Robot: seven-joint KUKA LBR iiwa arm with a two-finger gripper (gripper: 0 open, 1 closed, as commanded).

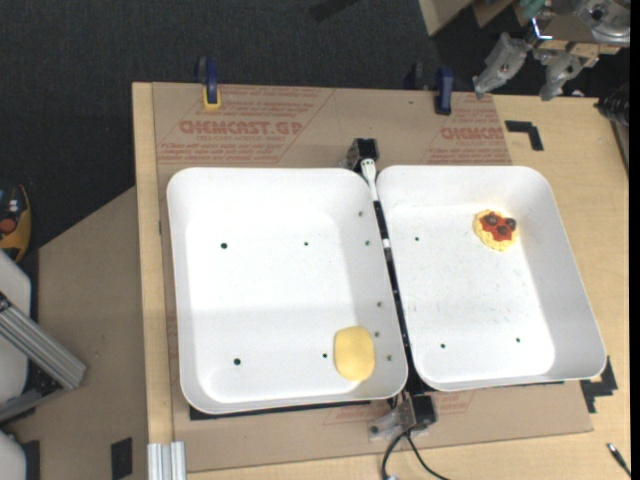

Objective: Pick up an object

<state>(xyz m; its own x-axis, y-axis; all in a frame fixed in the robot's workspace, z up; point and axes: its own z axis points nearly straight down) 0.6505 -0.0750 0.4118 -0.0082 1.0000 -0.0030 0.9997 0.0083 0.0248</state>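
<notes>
Yellow lump [354, 353] lying in left bin [200, 298], near corner, close to the divider. Right bin [560, 298] sitting alongside, touching; a yellow-and-red toy [495, 230] resting toward its far right. Both bins sitting on the cardboard-topped counter [150, 268]. Beyond the far edge, end effector [527, 70] hovering high, fingers spread wide, gripping nothing.

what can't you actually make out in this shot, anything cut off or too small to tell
- Arm: cut off by the camera view's top right corner, so little beyond the gripper shows.
- Yellow and red object in the right bin: too small to identify.
- Pale yellow object in the left bin: smooth and rounded, no detail to name it.
- Printed lettering on the bench: partly hidden under the bins.
</notes>
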